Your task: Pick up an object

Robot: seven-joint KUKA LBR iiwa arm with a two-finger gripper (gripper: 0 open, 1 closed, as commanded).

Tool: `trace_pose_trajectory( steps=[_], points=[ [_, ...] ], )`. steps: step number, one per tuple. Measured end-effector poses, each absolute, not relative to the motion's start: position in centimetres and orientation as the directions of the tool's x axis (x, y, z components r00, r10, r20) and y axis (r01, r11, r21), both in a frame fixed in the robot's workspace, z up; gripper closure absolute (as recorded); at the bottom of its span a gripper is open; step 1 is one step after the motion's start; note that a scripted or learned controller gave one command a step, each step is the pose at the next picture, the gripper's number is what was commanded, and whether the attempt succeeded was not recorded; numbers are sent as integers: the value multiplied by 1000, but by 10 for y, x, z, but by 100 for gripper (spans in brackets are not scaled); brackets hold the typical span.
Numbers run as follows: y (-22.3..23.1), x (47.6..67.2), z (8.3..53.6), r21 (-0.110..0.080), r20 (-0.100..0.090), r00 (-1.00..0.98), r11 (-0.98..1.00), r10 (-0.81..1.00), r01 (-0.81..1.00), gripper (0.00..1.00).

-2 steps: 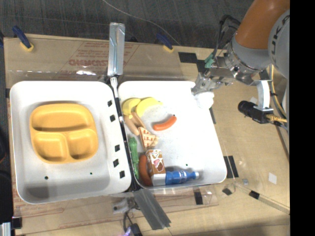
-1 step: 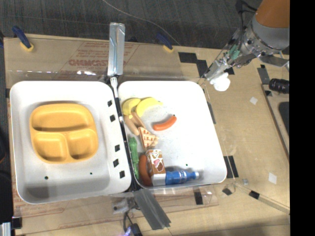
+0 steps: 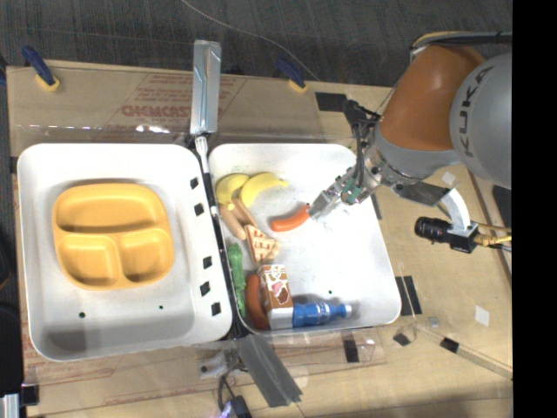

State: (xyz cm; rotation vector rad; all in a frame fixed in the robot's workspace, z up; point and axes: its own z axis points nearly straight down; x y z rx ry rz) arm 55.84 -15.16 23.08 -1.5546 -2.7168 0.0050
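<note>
Grey-and-orange arm (image 3: pixel 435 103) overhangs the right bin (image 3: pixel 365 259), its gripper (image 3: pixel 320 205) beside an orange sausage (image 3: pixel 289 220), grip state indiscernible.

**Materials and finish, bench and bins**

Both bins look like smooth moulded white plastic, slight sheen: left bin (image 3: pixel 35 190), right bin (image 3: pixel 365 268). Yellow tray (image 3: pixel 111 233) in the left bin: matt-to-satin plastic, rounded compartments. Bench top (image 3: pixel 452 320) reads as bare wood or board, matt tan. Divider bar (image 3: pixel 205 85) at 12 o'clock between the bins looks like brushed metal, dull shine. Arm (image 3: pixel 452 94): glossy orange band, smooth grey shell. In the right bin: banana (image 3: pixel 261 185) and orange sausage (image 3: pixel 290 220) look like glossy toy plastic; carton (image 3: pixel 277 286) printed paperboard; blue bottle (image 3: pixel 318 312) shiny plastic.
</note>
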Motion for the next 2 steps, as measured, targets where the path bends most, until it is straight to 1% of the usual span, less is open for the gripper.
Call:
trace_pose_trajectory(
  steps=[1,2],
  points=[
    [-201,617,166,-7,4,-364,364,932,932,100],
    [-201,618,169,-4,2,-364,364,931,931,0]
  ],
)
